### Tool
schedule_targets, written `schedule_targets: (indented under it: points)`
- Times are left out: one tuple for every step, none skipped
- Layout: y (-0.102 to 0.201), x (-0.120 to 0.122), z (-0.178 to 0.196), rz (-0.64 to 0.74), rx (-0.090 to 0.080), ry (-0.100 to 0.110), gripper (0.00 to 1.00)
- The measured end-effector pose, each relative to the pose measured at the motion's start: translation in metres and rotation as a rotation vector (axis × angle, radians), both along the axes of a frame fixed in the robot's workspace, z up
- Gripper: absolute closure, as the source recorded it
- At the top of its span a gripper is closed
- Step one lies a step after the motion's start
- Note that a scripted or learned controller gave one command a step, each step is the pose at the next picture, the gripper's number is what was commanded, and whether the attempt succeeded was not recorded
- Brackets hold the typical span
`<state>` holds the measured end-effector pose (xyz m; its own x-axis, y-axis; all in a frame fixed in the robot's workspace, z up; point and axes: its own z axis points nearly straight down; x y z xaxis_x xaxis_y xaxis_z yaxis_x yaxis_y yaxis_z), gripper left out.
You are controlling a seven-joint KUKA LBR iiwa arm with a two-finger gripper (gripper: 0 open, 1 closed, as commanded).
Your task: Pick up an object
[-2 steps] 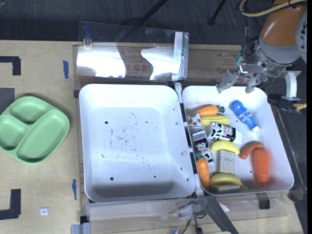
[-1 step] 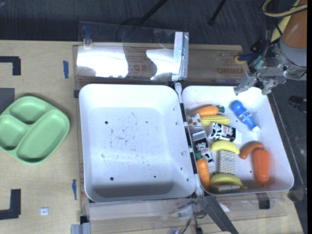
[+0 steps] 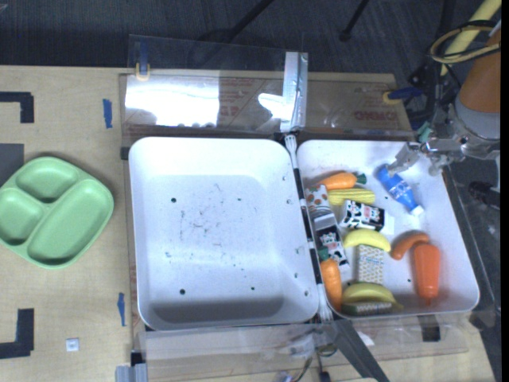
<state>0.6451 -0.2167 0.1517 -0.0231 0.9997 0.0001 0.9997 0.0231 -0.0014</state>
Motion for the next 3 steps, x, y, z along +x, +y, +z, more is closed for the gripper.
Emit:
schedule_targets:
  points:
    - [0.008,-0.008,-0.056,-0.047,0.012,-0.005,0.0]
    - [0.004,-0.008,-0.047,-0.047,0.003,-0.006,1.0]
    - [0.021,0.011,0.031,-0.143,-0.001,-0.002,1.0]
